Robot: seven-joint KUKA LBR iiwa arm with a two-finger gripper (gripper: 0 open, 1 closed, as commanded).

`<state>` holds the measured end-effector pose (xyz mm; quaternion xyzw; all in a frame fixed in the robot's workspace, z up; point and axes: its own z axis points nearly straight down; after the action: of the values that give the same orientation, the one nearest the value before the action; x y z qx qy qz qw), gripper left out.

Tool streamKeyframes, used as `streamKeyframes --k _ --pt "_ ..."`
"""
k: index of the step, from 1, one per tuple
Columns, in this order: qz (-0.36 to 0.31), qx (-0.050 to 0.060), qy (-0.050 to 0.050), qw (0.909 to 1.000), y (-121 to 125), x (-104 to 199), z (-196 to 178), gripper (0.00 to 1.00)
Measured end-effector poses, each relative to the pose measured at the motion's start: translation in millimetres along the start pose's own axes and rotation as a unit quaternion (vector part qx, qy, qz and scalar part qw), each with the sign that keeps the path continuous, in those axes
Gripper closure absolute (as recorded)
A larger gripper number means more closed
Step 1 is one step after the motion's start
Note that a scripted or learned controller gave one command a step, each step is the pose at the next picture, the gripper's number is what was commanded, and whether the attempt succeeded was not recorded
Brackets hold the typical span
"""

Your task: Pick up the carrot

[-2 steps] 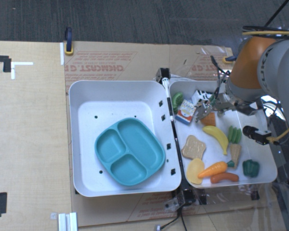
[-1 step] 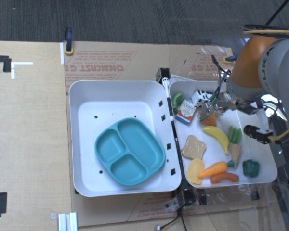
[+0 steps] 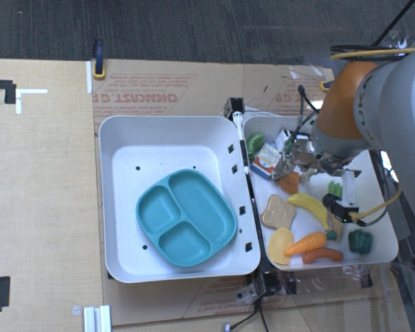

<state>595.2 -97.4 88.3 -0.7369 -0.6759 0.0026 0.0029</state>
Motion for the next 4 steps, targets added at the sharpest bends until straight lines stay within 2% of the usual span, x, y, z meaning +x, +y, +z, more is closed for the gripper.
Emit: streamKeyframes --k 1,2,3,4 --pt "0.000 0.001 0.000 1.0000 -0.4 -0.2 0.5 0.00" --pt "-0.020 0.000 0.000 0.9998 -45.0 -36.2 0.8 0.00" --pt "-0.014 -0.001 -0.001 0.9999 32.9 -0.1 0.4 0.00" --pt "0.049 0.001 0.000 0.9988 -57.0 -48.9 -8.8 0.00"
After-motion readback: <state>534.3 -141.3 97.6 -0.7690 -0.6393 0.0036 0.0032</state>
